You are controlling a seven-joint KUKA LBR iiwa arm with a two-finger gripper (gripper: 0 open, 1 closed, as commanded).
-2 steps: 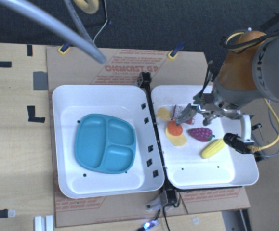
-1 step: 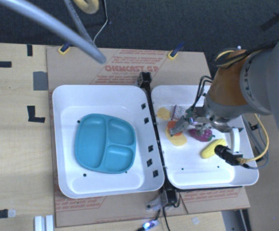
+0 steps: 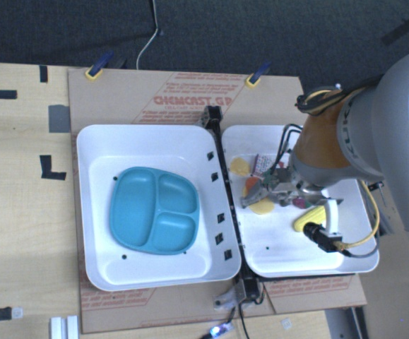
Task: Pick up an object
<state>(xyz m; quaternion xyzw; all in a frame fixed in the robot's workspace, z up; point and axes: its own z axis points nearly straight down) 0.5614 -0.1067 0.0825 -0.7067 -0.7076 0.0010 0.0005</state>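
Tool (image 3: 255,193) low — right bin (image 3: 275,263)

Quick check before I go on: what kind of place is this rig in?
Probably a lab test bench for robot picking: two white bins clamped side by side on a cardboard sheet, a blue divided plate in the left one, small objects under the gripper in the right.

A pale wooden surface (image 3: 20,210) marked with black tape was backed by dark fabric (image 3: 225,20) across the upper frame.
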